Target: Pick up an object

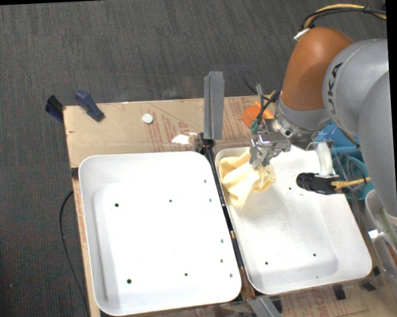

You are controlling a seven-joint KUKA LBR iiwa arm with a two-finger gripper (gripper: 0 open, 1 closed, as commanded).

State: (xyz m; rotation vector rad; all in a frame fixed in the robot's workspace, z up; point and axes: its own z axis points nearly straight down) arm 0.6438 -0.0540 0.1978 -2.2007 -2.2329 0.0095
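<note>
1. Cloth (pixel 243 178), pale yellow and crumpled, is seen in the far left corner of the right bin (pixel 325 260), against the wall beside the left bin (pixel 160 291).
2. The gripper (pixel 260 159) is placed over the cloth's raised right-hand fold, touching it or just above it. Whether it is parted or closed on the fabric cannot be told from this slanted view.
3. The step in hand is judged to be the grasp itself, with the lift not yet made.
4. A thick bunch of fabric should be taken rather than a thin edge, since a single layer is likely to slip out.
5. The close should be completed before any rise is begun. The rise should then be kept straight up, so that the cloth is not dragged against the bin wall.
6. The lift should be carried high enough for the trailing part to be cleared of the bin floor, as soft fabric will probably hang well below the hold.
7. A fold seen sliding downward would be taken as a sign of a failed grasp.
</note>
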